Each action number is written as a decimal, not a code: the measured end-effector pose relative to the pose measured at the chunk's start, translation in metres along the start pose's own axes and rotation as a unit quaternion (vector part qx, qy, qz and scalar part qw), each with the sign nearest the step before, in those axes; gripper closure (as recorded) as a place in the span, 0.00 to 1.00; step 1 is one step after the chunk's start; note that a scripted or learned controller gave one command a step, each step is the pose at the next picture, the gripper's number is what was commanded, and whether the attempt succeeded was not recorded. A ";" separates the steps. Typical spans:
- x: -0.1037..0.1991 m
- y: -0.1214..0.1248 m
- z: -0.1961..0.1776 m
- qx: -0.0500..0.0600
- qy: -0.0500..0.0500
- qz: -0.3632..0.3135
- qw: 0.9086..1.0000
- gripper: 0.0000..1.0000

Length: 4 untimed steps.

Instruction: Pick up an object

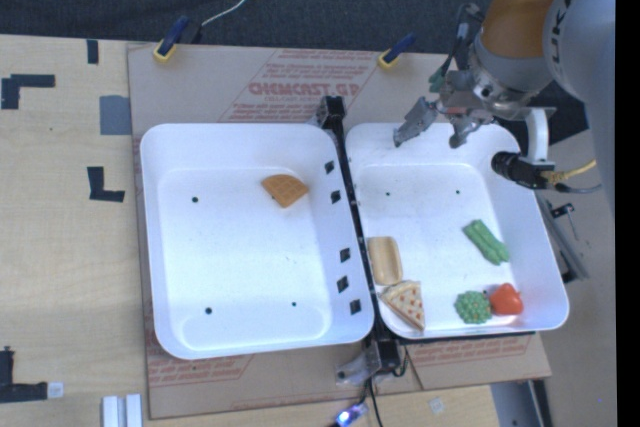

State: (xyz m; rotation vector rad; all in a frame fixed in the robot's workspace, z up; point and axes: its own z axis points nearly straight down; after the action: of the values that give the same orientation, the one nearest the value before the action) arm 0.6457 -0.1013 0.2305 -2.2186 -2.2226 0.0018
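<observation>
Down at the near rim of the right bin [520, 215], a triangular sandwich wedge [405, 304] is seen lying flat in the bin's 7 o'clock corner, touching the divider side. Just beyond it, toward 12 o'clock, a pale bread roll [384, 260] is laid along the same wall, nearly touching the wedge. At the bin's 5 o'clock corner a green broccoli floret [472, 306] and a red pepper piece [506, 299] are found side by side, touching. A green pod [486, 241] is set at a slant toward 3 o'clock, apart from both. All five are well apart from the gripper [436, 128], which is held over the bin's 12 o'clock rim with its two fingers spread wide and nothing between them; every piece lies between 5 and 7 o'clock of it. Across the divider, in the left bin [160, 215], a single orange waffle piece [285, 189] is seen resting toward 1 o'clock.
</observation>
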 end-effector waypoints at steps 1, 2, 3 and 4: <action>0.001 0.000 -0.010 0.000 0.000 -0.001 1.000 1.00; 0.100 -0.040 0.051 0.004 0.002 -0.004 1.000 1.00; 0.174 -0.097 0.047 0.002 0.001 -0.003 1.000 1.00; 0.169 -0.095 0.037 0.001 0.000 -0.001 1.000 1.00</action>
State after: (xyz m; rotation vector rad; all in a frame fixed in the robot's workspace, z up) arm 0.5501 0.0678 0.1932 -2.2159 -2.2224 0.0053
